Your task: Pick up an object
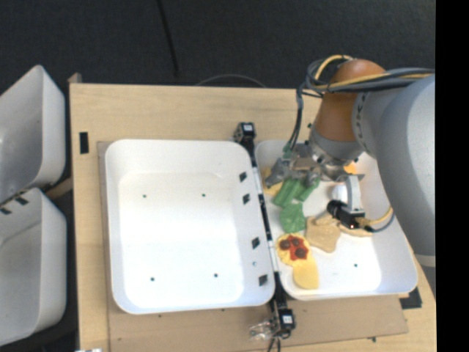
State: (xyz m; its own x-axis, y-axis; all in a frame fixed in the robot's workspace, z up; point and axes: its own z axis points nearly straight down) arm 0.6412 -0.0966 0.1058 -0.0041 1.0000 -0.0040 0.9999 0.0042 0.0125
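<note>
Against the right bin's [388, 273] left wall, a green toy [293, 200] was seen, apparently light, small and best pinched across its narrow middle. Directly above it the gripper [299, 169] was poised; its opening could not be told.

green obj [293, 202] | crumpled, right bin's left part | tan flat piece [323, 235] beside | yellow piece [306, 275] + red-black item [294, 248] near front

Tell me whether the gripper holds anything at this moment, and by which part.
It cannot be told. The gripper is down in the right bin over the green object, but its tips are hidden from view.
</note>
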